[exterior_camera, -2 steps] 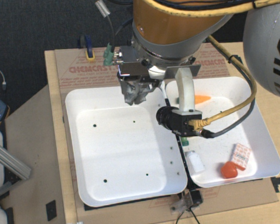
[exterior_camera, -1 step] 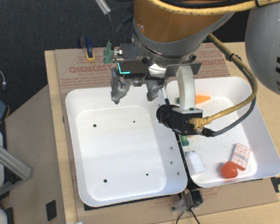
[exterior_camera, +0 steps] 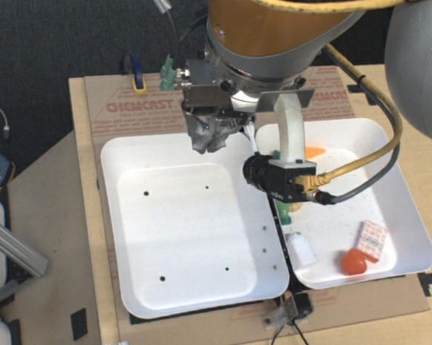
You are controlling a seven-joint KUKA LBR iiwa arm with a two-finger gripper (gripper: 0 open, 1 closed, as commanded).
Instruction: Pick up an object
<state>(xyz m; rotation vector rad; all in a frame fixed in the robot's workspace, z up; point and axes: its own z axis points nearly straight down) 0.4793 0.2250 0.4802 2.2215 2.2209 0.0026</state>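
My gripper [exterior_camera: 212, 136] hangs over the far edge of the left bin [exterior_camera: 130, 212], near the wall it shares with the right bin [exterior_camera: 400, 191]. In the right bin lie a red round object [exterior_camera: 353, 262] and a pink-and-white patterned packet [exterior_camera: 372, 239] at the near right. A small white object [exterior_camera: 302, 250] rests by the near left wall. An orange piece [exterior_camera: 315, 152] shows at the far side, and a green item [exterior_camera: 283, 212] is partly hidden under a black fitting [exterior_camera: 274, 177]. The arm's body covers much of the right bin's far left corner.
A brass-coloured hose [exterior_camera: 364, 165] loops from the black fitting across the right bin. Both bins sit on a cardboard sheet [exterior_camera: 90, 178]. A blue clip [exterior_camera: 136, 71] and a green clip [exterior_camera: 167, 73] stand at the sheet's far edge. A grey rail [exterior_camera: 9, 240] lies at the left.
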